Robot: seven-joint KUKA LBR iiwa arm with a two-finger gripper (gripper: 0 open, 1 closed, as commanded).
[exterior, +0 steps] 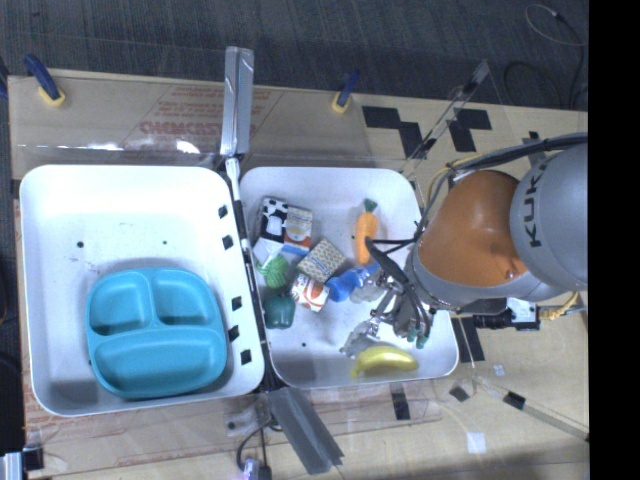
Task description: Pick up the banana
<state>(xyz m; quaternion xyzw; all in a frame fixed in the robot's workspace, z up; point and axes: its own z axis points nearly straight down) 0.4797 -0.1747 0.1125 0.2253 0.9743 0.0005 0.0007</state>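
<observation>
The banana [384, 361] lies near the front edge of the right bin [330, 373]. The gripper [385, 323] hangs just above it (whether its grip is released or clenched cannot be told). A carrot [366, 230] lies farther back.

I am watched by 1 camera, fixed high above the bench [300, 108] and looking down at a slant. It takes in both white bins whole: the left bin [40, 268] and the right bin [330, 180] sit side by side across the middle of its view. The far edge of the bench lies toward the top, with dark floor beyond. My arm [520, 228] enters from its right side.
</observation>
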